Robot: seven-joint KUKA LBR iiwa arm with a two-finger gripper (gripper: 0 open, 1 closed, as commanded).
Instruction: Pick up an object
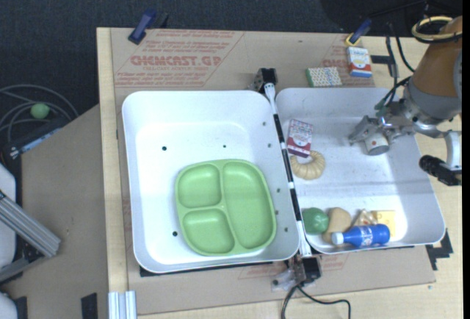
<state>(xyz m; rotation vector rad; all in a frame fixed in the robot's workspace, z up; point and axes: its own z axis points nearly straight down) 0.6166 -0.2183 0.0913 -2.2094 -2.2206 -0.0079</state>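
Along the right bin's (pixel 411 189) near edge lie a blue bottle (pixel 363 237), green ball (pixel 316 220) and tan lump (pixel 338 220); higher up, the tool (pixel 369 135) hovers tilted, grip state unclear.

Cardboard-topped bench (pixel 110 163) has two white bins side by side, left bin (pixel 147 163), right bin (pixel 411 185), plus two small cartons (pixel 341 69) up back.
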